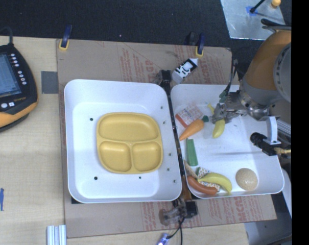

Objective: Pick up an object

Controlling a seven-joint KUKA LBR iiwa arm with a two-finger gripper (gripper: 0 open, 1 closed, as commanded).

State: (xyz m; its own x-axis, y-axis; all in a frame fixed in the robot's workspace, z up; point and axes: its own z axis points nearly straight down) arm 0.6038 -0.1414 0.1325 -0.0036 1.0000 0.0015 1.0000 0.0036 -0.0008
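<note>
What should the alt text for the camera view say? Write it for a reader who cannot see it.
A grey and orange arm reaches from the right, its end effector low over a small yellow banana in the right bin, which also holds a carrot, another banana and a round bun. The left bin holds a yellow divided tray.

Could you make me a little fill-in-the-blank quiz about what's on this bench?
1. The yellow tray in the left bin has ___ compartments.
2. The carrot lies in the ___ bin.
3. The gripper hangs just above a small ___ banana.
4. The round bun sits to the ___ of the large banana in this view.

Missing words: three; right; yellow; right
</note>
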